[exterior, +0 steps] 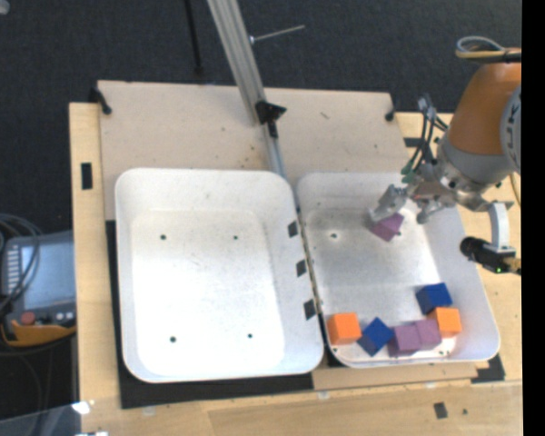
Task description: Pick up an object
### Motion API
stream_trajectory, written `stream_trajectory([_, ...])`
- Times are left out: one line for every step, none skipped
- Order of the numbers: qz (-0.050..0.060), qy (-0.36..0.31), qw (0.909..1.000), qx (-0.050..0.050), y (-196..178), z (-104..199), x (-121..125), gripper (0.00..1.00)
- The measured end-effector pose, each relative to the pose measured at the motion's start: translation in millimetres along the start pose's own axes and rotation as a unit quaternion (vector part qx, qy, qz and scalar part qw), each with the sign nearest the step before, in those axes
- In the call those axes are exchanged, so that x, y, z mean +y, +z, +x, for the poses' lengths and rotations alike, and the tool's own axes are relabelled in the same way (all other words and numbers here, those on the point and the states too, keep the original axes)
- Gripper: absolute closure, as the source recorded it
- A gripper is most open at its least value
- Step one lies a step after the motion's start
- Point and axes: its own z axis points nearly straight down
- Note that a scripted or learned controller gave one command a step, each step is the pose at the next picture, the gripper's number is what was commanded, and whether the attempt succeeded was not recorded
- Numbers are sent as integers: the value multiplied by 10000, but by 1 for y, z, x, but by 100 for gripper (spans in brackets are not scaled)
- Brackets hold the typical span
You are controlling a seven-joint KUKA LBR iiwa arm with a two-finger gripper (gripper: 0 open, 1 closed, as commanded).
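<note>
The grey robot arm with the orange band (486, 121) reaches in from the right, over the right-hand shallow white bin (345, 207). Its gripper (388, 209) hangs low in the upper part of that bin. A small purple block (386, 227) sits right at the gripper's tip, touching it — the block looks pinched between the fingers, tilted a bit.

Down by the near edge of the same bin lies a little crowd of blocks, well apart from the gripper: an orange cube (344, 327), a blue cube (376, 335), two purple cubes (416, 337) side by side, another orange cube (449, 321) and another blue cube (433, 298).

The left-hand white bin (209, 275) sits beside it on the wooden worktop (182, 121).
</note>
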Motion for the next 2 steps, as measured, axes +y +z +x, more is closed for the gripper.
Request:
stream_trajectory([0, 2, 10000, 1, 42, 1, 2, 0])
stream_trajectory([-25, 14, 10000, -10, 90, 0, 2, 0])
